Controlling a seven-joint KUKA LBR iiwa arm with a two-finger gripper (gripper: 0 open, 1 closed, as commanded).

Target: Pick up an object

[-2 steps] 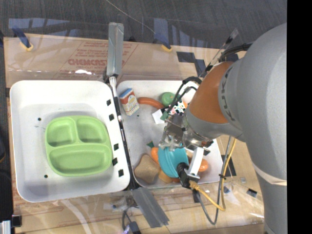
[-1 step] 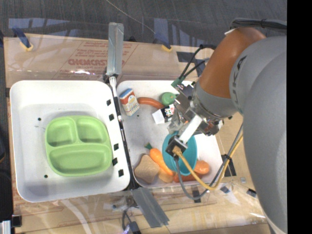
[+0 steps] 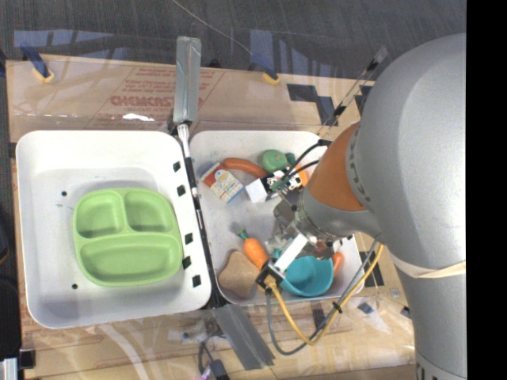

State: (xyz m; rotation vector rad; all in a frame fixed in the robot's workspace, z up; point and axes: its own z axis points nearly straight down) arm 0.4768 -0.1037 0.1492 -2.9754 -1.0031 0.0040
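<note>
The claw hangs low over the right-hand bin, tucked under the arm's own grey wrist, so I cannot tell whether it is wide or narrow, and nothing shows gripped in it.

The likeliest pick is the toy carrot, just beside the claw on its left, lying on the bin floor. Just beside the claw on the near side sits a teal bowl. A tan slice of toy bread lies past the carrot, touching it or nearly so.

My worry is the crowding. Coming down between carrot and bowl, the claw could land on the bowl's rim and tip it, or nudge the carrot against the bread and close on air. The carrot's rounded, tapered body might also squirt out sideways.

Beyond the claw lie a small white block, a little printed carton, an orange toy sausage and a green lump.

The carton's label is too small to read. The cardboard under the bins carries reddish print that I can't make out. Far left of the claw, a green divided plate sits in the other bin.
</note>
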